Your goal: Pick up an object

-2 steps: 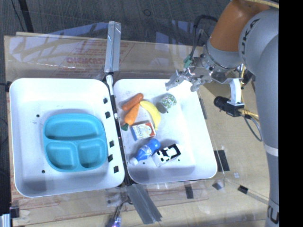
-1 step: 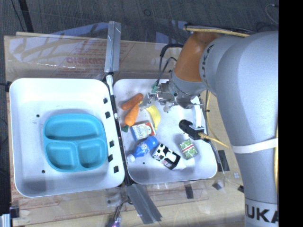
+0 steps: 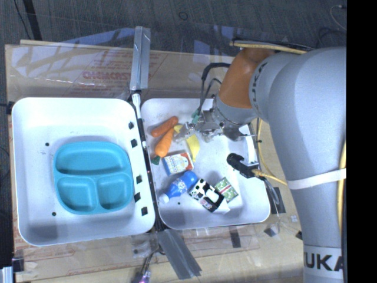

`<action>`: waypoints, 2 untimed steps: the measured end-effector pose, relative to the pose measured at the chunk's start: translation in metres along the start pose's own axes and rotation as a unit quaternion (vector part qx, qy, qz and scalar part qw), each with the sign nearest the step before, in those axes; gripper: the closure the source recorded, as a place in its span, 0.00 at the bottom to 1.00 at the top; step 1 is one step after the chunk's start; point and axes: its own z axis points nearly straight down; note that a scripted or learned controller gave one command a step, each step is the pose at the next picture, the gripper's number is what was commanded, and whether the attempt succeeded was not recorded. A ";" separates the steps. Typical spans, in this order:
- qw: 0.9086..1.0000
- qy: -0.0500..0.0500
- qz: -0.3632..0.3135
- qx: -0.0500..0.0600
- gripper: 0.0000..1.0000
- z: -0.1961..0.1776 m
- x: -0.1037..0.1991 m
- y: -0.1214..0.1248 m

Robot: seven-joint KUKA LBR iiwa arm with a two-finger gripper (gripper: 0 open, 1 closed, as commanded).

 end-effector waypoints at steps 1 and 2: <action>1.000 0.000 -0.002 0.001 1.00 -0.010 0.001 0.000; 1.000 -0.001 -0.016 -0.003 1.00 -0.134 -0.016 0.012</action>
